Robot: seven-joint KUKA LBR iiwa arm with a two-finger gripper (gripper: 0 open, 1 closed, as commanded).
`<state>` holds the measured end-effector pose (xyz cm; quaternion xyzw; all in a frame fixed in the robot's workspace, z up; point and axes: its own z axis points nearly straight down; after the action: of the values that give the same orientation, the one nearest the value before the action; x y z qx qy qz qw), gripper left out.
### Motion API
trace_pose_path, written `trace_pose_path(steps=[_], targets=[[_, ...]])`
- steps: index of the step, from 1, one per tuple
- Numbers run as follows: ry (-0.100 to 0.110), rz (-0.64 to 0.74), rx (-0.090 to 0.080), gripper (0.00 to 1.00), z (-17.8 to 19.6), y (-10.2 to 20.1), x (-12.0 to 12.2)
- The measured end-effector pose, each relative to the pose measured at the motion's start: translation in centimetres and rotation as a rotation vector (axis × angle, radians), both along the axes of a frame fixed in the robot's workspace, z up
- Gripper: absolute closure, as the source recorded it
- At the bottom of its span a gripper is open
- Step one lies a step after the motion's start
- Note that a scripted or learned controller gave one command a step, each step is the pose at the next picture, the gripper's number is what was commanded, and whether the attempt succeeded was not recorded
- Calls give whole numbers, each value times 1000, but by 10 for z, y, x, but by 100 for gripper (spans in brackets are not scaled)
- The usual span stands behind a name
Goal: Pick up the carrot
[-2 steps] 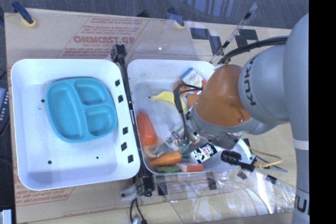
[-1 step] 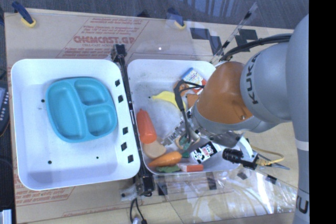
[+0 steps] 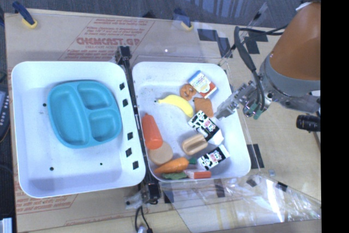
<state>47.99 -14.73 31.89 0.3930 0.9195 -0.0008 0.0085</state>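
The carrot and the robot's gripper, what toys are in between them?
In the camera view, a milk carton and a brown bread roll lie between the gripper and the carrot.

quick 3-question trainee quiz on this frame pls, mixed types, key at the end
1. True or false: the carrot lies in the same bin as the blue tray.
2. Multiple choice: the gripper is
A. above the right bin's right edge, beside the milk cartons
B. over the left bin
C. clamped on the banana
3. Fill in: the carrot sits near the ___ edge of the right bin, the edge closest to the camera.

Key: 1 false; 2 A; 3 front
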Motion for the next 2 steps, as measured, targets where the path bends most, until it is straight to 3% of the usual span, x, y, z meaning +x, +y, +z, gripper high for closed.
trace_pose_path(steps=[1,2], targets=[[9,0,3,0,-4,1,-1],[25,204,10,0,-111,23,-4]])
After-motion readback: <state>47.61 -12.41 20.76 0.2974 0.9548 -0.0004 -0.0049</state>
